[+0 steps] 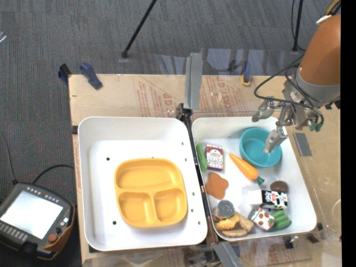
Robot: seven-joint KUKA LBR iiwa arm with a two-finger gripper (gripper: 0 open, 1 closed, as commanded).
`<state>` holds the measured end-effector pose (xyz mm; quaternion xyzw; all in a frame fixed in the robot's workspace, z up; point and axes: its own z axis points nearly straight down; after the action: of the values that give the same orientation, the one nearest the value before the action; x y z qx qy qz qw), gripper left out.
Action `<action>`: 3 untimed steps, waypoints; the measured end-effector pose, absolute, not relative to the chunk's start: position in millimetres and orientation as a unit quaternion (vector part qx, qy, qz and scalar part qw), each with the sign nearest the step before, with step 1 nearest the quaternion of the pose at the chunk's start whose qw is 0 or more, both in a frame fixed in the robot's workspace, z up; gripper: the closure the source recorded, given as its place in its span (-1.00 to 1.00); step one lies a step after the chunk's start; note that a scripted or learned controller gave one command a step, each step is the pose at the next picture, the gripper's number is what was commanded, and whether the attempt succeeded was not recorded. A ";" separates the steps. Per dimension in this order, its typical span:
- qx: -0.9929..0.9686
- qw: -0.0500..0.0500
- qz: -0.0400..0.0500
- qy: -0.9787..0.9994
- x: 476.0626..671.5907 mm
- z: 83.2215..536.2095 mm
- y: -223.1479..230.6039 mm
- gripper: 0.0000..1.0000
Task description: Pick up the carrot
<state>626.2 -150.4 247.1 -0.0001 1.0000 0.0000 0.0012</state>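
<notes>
Camera view shows the two-finger gripper [273, 128] hanging spread and empty over the round teal plastic bowl [259, 149]. The tapered orange plastic carrot [245, 166] lies below and left of it, just beside the bowl. Best to shift left, turn across the carrot's width, then descend.

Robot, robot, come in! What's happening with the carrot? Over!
Gripper above blue bowl, holding nothing. Carrot lying in right bin, untouched, beside the bowl. Small box near its left.
</notes>
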 end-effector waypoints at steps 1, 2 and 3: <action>-0.009 -0.007 0.002 1.000 590.3 118.1 -126.1 -1.00; 0.032 0.003 0.000 0.999 591.9 89.9 -109.5 -1.00; 0.028 0.004 0.000 1.000 593.3 99.9 -107.1 1.00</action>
<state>593.3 -107.1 99.9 0.0282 0.9996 0.0002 0.0040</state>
